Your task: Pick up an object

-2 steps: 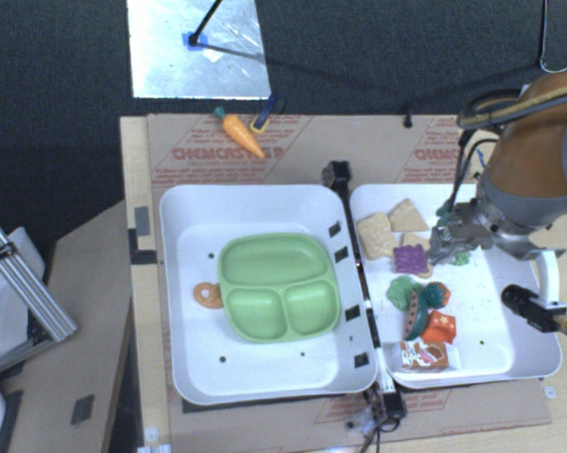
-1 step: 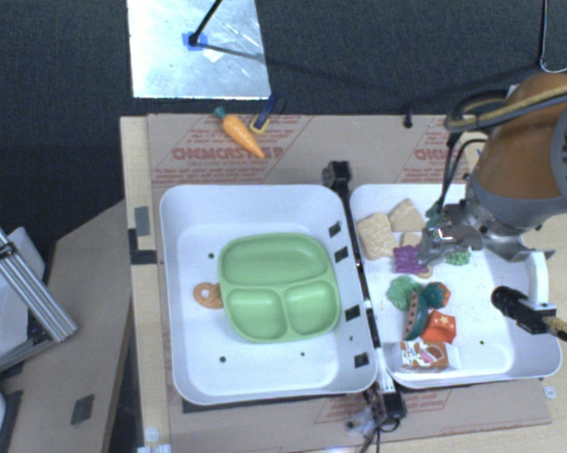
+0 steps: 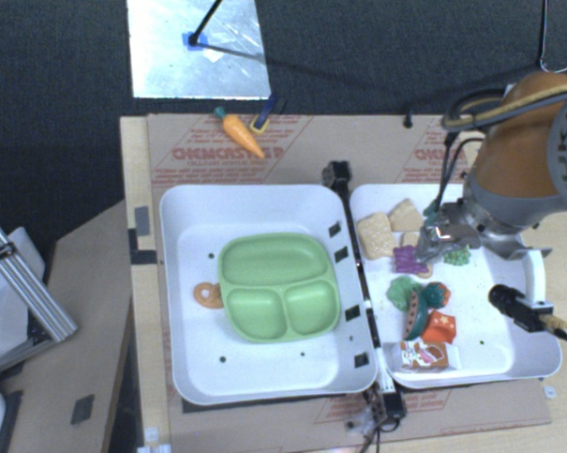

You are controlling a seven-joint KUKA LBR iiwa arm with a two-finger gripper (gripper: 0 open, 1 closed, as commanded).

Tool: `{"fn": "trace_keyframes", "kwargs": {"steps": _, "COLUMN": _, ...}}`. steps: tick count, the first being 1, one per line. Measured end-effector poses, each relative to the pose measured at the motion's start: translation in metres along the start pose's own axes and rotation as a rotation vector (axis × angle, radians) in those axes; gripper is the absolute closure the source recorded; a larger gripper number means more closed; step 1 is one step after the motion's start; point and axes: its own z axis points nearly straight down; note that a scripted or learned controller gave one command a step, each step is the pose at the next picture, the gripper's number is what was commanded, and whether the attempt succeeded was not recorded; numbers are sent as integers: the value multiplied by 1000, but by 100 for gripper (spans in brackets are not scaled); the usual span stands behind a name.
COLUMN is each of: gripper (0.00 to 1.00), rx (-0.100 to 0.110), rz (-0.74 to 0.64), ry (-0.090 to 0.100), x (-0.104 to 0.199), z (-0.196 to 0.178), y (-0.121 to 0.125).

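On the tabletop we see two white bins side by side: the left bin bears a green divided plate with a small pretzel beside it. Over the right bin the arm lowers its claw among toy foods, just beside a purple piece; we cannot tell its state.

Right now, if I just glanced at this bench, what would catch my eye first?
Probably the big green divided plate in the middle of the left bin. Next, the grey and orange arm reaching from the right over a bright heap of toy food in the right bin. An orange toy carrot lies behind the bins.
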Motion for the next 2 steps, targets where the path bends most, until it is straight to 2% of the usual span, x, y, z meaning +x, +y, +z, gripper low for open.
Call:
{"fn": "trace_keyframes", "kwargs": {"steps": 1, "gripper": 100, "rx": 0, "rz": 3, "ry": 0, "x": -5, "z": -3, "y": 3}}
{"fn": "trace_keyframes", "kwargs": {"steps": 2, "gripper": 100, "rx": 1, "rz": 4, "ry": -1, "x": -13, "z": -1, "y": -10}}
